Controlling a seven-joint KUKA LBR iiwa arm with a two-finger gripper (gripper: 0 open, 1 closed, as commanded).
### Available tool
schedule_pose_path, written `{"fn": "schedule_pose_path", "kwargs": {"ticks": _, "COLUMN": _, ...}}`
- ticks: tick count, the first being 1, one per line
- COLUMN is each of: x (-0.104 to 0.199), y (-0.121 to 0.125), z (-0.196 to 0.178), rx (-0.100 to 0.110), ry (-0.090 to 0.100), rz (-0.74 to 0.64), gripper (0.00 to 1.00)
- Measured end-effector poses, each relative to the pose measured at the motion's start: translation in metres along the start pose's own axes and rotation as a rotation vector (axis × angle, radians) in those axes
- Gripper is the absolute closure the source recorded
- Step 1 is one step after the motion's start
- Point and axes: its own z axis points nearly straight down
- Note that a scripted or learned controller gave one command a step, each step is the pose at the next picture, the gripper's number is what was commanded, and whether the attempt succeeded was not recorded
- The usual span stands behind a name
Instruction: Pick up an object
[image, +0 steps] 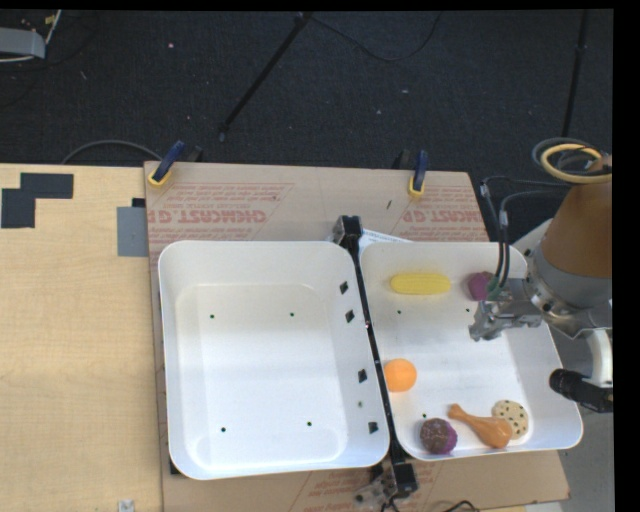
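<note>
The right bin (455, 395) holds a yellow corn cob (420, 284) near its back, an orange ball (400, 375) by the divider, a dark purple ball (437, 435), an orange drumstick-shaped toy (479, 425) and a spotted cookie (510, 415) at the front. A purple object (479, 285) lies at the back right, partly hidden by the arm. My gripper (490, 325) hangs low over the right side of that bin, just in front of the purple object. Nothing shows between its fingers.
The left bin (255, 360) sits beside the right one, with a black divider strip (362, 335) between them. Cardboard lies under both bins, clamped at the back by two blue and yellow clips (418, 172). A wooden benchtop (70, 340) extends to the left.
</note>
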Motion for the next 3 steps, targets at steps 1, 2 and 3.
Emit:
{"fn": "schedule_pose_path", "kwargs": {"ticks": 1, "x": 0.000, "y": 0.000, "z": -0.006, "rx": 0.005, "ry": 0.001, "rz": 0.000, "gripper": 1.00}}
{"fn": "schedule_pose_path", "kwargs": {"ticks": 2, "x": 0.060, "y": 0.010, "z": -0.003, "rx": 0.005, "ry": 0.002, "rz": -0.005, "gripper": 1.00}}
{"fn": "schedule_pose_path", "kwargs": {"ticks": 3, "x": 0.110, "y": 0.019, "z": 0.004, "rx": 0.006, "ry": 0.002, "rz": -0.004, "gripper": 1.00}}
